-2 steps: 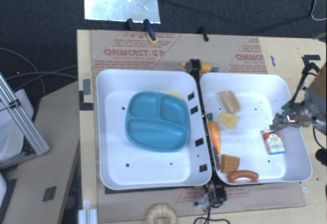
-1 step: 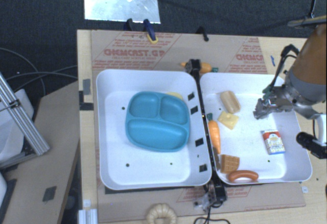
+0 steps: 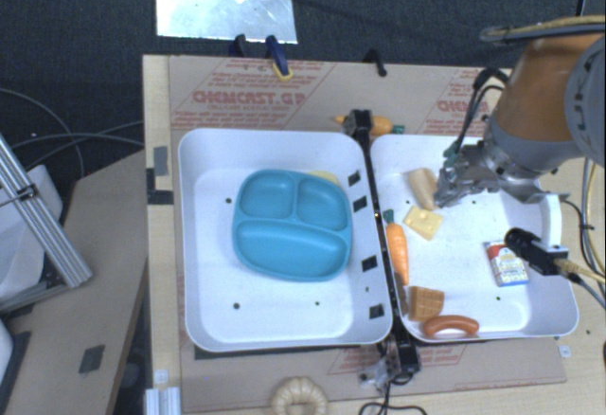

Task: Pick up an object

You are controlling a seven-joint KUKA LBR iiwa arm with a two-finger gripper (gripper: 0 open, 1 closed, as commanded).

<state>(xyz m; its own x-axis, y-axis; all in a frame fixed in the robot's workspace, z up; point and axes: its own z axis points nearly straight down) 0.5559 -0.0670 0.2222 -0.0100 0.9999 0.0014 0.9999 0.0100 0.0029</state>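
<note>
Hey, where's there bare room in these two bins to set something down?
Left bin: bare floor all around the blue divided plate, widest along the near edge. Right bin: open middle between the carrot and the small carton. Crowded by the end effector and the near-left corner.

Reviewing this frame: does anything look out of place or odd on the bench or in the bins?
Yes. A pale ring-shaped item lies outside both bins at the bench's near edge, and a yellow-orange item sits behind the divider, beyond the bins' far rims. The carrot lies right against the divider wall in the right bin.
</note>
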